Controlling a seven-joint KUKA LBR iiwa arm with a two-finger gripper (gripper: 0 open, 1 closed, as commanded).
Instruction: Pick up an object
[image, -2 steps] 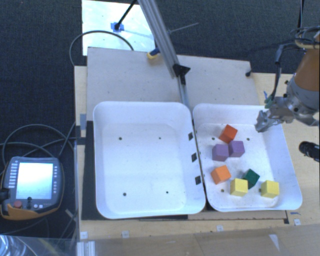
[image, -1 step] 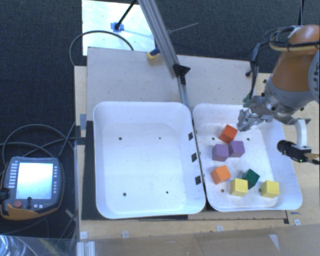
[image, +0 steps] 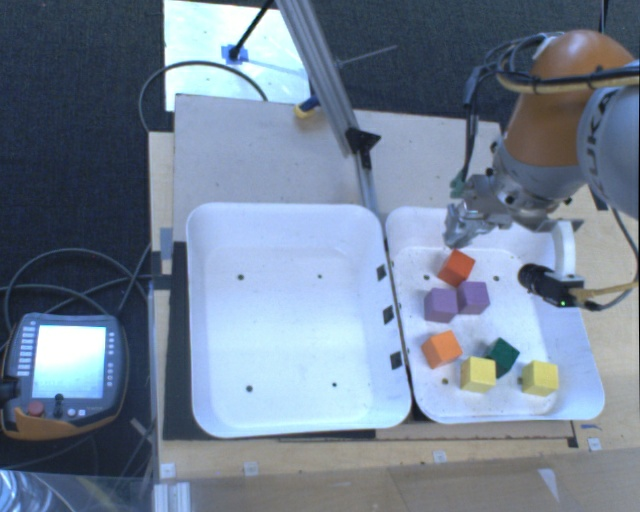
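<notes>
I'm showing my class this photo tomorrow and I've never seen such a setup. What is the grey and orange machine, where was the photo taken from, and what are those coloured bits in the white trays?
The machine is a robot arm reaching in from the right. Its gripper, a two-finger claw, hangs over the right bin, just above an orange block. Nothing is visibly between its fingers.

The photo comes from one fixed camera above the bench, looking down at a slant.

The right bin holds small blocks: two orange, two purple, two yellow and one dark green. The left bin sits beside it. The screen device at the left looks like a handheld controller.
</notes>
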